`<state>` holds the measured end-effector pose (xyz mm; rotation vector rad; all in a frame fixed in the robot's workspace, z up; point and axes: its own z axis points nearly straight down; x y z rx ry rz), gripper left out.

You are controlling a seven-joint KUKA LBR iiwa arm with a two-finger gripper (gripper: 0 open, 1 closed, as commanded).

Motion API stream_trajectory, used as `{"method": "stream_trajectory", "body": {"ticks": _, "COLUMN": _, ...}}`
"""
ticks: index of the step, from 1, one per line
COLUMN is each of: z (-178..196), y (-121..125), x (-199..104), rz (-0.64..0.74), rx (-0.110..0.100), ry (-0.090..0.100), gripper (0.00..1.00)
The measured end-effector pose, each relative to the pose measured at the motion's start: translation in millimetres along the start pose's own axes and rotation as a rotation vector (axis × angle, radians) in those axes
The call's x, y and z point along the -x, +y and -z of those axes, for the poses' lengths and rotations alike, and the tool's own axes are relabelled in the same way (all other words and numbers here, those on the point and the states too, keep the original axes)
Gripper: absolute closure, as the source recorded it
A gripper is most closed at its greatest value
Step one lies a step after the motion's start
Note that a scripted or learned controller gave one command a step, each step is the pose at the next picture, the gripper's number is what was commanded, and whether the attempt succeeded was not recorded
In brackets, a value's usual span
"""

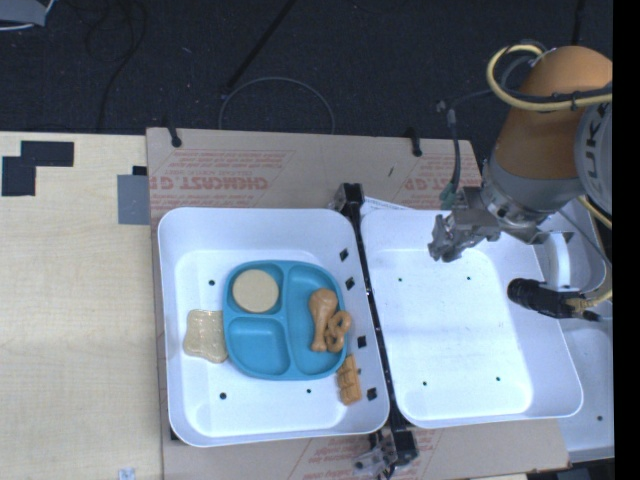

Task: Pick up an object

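Observation:
My gripper (447,244) hangs over the back edge of the right bin (470,388), far from the objects. In the left bin (190,238) lies a blue divided plate (268,353). A round tan cookie (255,290) sits in its back left compartment. A tan drumstick (323,314) and a pretzel (339,330) lie in its right compartment. A pale bread slice (205,335) rests on the bin floor left of the plate. A small orange-brown piece (349,380) lies by the plate's front right corner.
A raised black-clipped divider (362,298) separates the two bins. Cardboard (260,173) lies under and behind the bins. The wooden bench (70,308) extends to the left.

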<state>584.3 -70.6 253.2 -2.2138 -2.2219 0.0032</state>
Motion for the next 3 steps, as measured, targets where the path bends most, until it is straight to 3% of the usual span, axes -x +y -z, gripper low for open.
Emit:
{"method": "stream_trajectory", "body": {"ticks": 2, "z": -31, "y": -15, "x": -103, "rz": 0.000, "rx": -0.001, "ry": -0.001, "gripper": 1.00}}
{"method": "stream_trajectory", "body": {"ticks": 3, "z": -19, "y": -23, "x": -153, "rz": 0.001, "rx": 0.003, "ry": 0.000, "gripper": 1.00}}
